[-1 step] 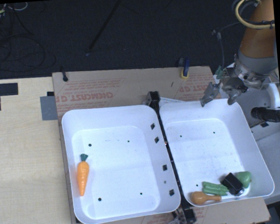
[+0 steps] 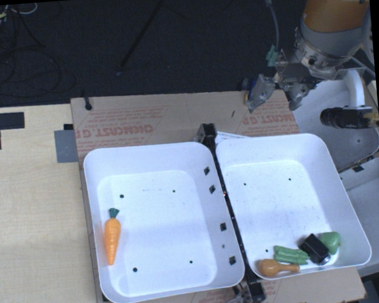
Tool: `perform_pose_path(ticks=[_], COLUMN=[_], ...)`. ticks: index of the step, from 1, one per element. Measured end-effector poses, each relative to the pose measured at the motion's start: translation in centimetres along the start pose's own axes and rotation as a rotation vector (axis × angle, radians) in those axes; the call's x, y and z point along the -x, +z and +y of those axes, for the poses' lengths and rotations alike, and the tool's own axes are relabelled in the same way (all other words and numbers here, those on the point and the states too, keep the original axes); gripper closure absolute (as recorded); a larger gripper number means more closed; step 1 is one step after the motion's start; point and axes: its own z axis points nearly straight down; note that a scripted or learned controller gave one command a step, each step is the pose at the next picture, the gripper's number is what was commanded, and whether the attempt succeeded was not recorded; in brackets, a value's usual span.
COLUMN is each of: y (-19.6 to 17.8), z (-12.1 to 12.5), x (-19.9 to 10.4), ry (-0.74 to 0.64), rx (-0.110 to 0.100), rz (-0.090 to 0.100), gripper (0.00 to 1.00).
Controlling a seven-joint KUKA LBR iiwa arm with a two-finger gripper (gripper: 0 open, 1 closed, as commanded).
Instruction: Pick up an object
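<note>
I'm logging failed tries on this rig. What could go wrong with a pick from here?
1. The black block, green pieces and orange pear-shaped toy crowd the right bin's corner, so the end effector may hit the wall or nudge neighbours.
2. The toy carrot lies beside the left bin's wall.

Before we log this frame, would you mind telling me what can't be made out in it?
- Tool, camera view: dark and small against the bench, so its finger state is unreadable.
- Green item, right bin: partly covered by the black object.
- Arm: cut off by the top edge.
</note>
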Motion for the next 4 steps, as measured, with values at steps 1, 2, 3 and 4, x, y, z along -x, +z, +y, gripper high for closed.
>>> perform_pose_path(ticks=[1,2,3,4], y=[-0.2,-0.3,10.9,5.1], z=[-0.2,-5.3,-2.1,-0.1], x=[0.6,5.2,10.7,3.8], ry=[0.007,0.015,0.014,0.005], rx=[-0.015,-0.016,-0.021,-0.007], rz=[-0.003,-0.002,-0.003,-0.002], gripper=[1.0,1.0,1.0,1.0])
